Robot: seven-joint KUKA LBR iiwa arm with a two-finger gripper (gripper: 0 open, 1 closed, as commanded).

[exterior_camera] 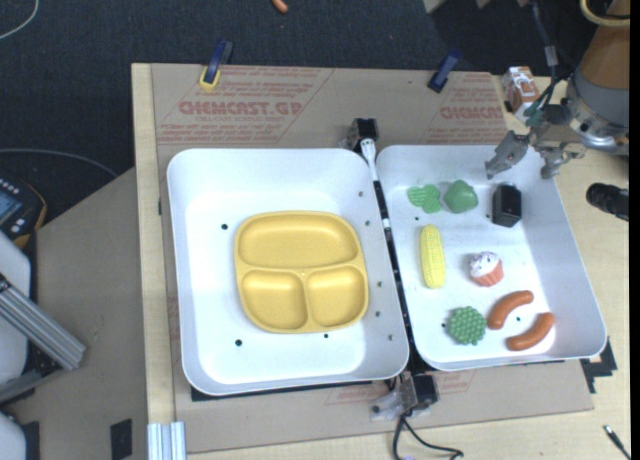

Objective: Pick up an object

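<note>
The gripper (528, 156) hangs wide open and holds nothing, high over the right bin (580, 278). The little black block (506, 204) sits just under it. Next, it likely needs to go down around the block
</note>
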